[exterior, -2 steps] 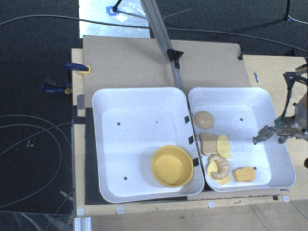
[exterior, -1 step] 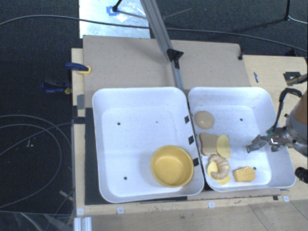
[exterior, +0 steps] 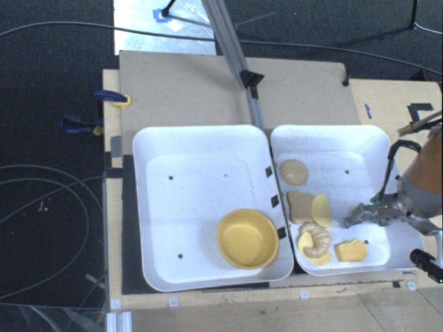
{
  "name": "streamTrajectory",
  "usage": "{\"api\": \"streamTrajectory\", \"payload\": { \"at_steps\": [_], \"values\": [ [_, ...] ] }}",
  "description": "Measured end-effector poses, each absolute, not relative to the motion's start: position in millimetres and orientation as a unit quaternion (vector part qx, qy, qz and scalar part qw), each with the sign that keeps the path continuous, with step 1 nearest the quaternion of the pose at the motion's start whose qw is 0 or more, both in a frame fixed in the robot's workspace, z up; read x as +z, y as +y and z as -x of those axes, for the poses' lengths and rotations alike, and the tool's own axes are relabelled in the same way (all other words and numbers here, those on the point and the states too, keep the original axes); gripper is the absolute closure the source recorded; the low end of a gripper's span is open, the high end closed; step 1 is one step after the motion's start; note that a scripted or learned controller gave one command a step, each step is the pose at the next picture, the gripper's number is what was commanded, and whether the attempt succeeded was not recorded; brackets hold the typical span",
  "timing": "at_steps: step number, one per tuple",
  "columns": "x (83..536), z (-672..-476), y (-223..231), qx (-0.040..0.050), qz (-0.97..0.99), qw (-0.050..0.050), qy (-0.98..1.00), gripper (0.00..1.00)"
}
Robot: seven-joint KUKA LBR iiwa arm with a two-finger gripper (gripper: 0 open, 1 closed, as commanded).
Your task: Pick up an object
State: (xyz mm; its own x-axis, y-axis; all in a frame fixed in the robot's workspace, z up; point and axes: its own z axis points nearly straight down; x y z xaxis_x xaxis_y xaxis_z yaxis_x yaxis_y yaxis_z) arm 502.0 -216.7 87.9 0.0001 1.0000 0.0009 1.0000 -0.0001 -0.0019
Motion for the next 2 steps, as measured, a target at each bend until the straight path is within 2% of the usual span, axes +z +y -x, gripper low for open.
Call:
{"api": "streamTrajectory", "payload": {
  "at_steps": [1, 2],
  "values": [
    [101, -503.5, -218, -0.0006, 0.707, -0.002, -0.707, 1.0],
    [160, -499.5, -212, -0.0016, 0.705, -0.003, -0.709, 1.0]
  ]
}}
